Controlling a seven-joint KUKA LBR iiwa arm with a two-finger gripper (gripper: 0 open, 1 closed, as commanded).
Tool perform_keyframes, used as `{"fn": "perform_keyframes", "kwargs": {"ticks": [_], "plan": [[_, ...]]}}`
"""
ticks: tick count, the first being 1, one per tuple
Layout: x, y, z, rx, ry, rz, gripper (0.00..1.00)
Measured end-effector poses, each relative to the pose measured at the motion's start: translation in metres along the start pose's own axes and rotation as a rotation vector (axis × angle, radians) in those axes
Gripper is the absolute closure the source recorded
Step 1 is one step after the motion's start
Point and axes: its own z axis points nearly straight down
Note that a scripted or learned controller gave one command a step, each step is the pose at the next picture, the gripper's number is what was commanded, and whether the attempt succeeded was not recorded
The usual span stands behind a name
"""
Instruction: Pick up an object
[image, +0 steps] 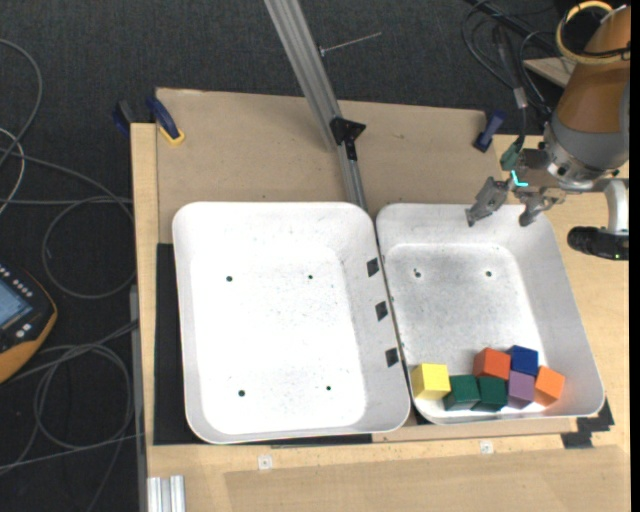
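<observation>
Several small coloured blocks lie bunched along the near edge of the right bin (555, 290): a yellow block (432, 379), two green blocks (463, 391), an orange-red block (492, 362), a blue block (523, 357), a purple block (522, 385) and an orange block (549, 383). My gripper (506, 209) hangs over the far rim of the right bin, well away from the blocks. Its two dark fingers are spread apart, open, with nothing between them.
The left bin (200, 300) lies beside the right one on the wooden bench. A slanted metal pole (320, 90) crosses the bench behind the bins. Blue clamps (165, 118) sit on the bench's far edge. Cables lie on the dark floor at left.
</observation>
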Motion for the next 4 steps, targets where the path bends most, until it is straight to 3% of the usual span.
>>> {"fn": "perform_keyframes", "kwargs": {"ticks": [1, 3, 4], "plan": [[0.000, 0.001, -0.003, -0.005, -0.002, -0.001, 0.00], [-0.009, -0.007, 0.088, 0.000, -0.002, 0.001, 0.00], [-0.008, -0.008, 0.116, -0.001, -0.002, 0.000, 0.00]]}}
